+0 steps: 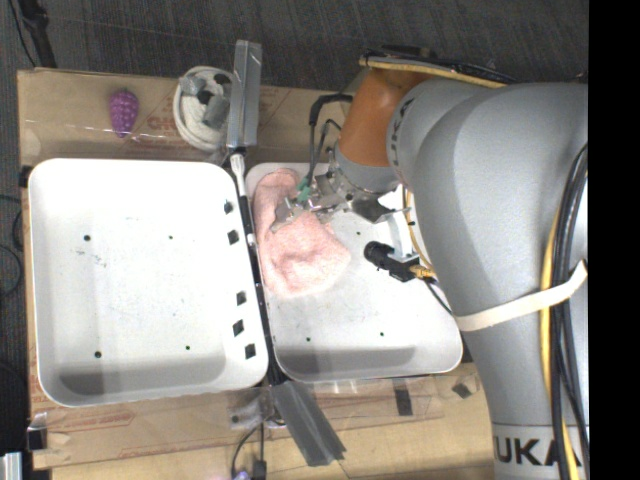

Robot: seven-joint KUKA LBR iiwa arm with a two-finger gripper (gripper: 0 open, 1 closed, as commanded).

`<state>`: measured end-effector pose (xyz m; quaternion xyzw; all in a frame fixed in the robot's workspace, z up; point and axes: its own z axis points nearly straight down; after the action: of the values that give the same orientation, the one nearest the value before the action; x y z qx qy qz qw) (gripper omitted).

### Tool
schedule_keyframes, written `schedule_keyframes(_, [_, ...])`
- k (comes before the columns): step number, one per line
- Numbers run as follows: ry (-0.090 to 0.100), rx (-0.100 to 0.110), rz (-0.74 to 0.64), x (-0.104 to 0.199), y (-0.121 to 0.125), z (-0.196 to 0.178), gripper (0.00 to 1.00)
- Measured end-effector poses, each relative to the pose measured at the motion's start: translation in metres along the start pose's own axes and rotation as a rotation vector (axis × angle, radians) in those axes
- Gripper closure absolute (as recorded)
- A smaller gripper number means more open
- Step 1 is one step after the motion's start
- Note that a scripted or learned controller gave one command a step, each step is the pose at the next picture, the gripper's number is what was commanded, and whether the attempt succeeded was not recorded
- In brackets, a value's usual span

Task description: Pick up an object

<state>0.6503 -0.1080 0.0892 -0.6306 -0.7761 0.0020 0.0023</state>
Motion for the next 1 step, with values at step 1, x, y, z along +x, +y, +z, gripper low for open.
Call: schedule_keyframes(1, [0.001, 0.001, 0.087, -0.0098, -0.0368, 0.0004, 0.0])
